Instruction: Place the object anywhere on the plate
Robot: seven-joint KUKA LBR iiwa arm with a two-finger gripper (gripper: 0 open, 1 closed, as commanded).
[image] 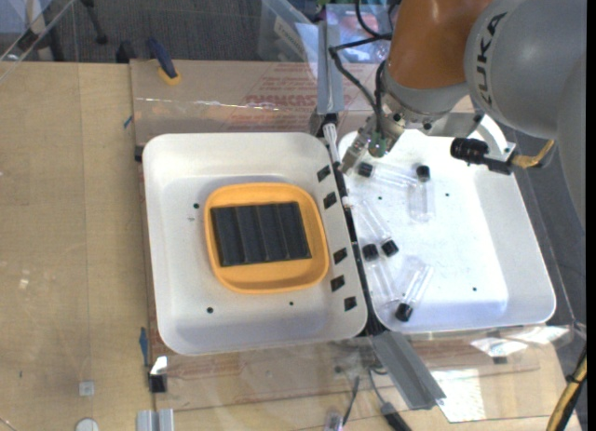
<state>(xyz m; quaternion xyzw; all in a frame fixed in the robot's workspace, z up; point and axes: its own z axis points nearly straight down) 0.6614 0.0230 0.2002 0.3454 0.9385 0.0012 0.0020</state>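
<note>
The arm [521, 38] reaches in from the right and its pincer [358, 152] sits low at the far left corner of the right bin [521, 234], just beside the divider [346, 234] between the two bins; whether it is open, closed or gripping anything I cannot tell, since the tip is small and half lost against clear plastic. The objects are clear tubes with black caps, scattered in the right bin: one [421, 192] in the far middle, one [410, 291] near the front, and a pair [374, 234] close to the divider. The plate [267, 235], orange with a dark ribbed centre, lies in the left bin [177, 262], well apart from all of them. The main risk, as I judge it, is a missed grasp: the tubes are smooth, round and see-through, so they may roll or squirt out as the pincer closes. So near the divider, the tip could also strike the bin wall. A tube carried loosely might drop short of the plate, or roll off its raised rim once released.
</note>
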